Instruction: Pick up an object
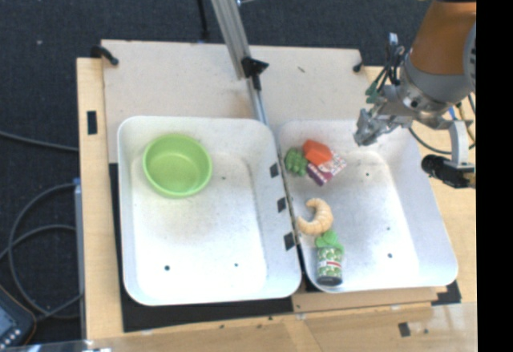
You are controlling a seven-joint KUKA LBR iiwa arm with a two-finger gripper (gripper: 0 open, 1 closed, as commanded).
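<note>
My gripper [367,134] hangs over the far edge of the right bin [401,206], to the right of a cluster of small objects. That cluster holds an orange piece [317,151], a green broccoli-like piece [295,161] and a purple-and-white packet [325,171]. Nearer the front lie a tan croissant [316,216] and a green-capped can [329,259]. Nothing shows between the gripper's fingers.
A green bowl [177,165] sits at the back left of the left bin [200,262]. A slanted metal post [232,18] rises behind the bins' divide. Black clips mark the seam between the bins. The arm's orange band [445,30] is at the right.
</note>
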